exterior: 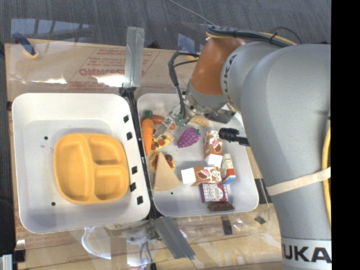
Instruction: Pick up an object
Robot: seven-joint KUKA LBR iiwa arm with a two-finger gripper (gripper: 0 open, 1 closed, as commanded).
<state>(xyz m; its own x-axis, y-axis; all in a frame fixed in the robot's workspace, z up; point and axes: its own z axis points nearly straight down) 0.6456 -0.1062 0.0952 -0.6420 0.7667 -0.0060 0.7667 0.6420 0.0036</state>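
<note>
**Right bin, upper end: gripper down among the toy food**

- Arm: I see the gripper low in the right bin, near its far left corner. Whether it is released or clenched I cannot tell; the wrist covers it.
- Nearest items: carrot, just left of the tool, long axis running along the divider between the bins; purple grapes, just below and right of the tool. Nothing visibly held.
- Further stock: cheese wedge lower down; small cartons toward the bin's right and near side, packed closely.
- Left bin: holds a yellow divided tray, well apart from the tool.
- Room, as I judge it: tight. The carrot lies against the left wall, so a grasp across its short axis has little clearance there; the grapes sit freer, with bare floor around them.
</note>
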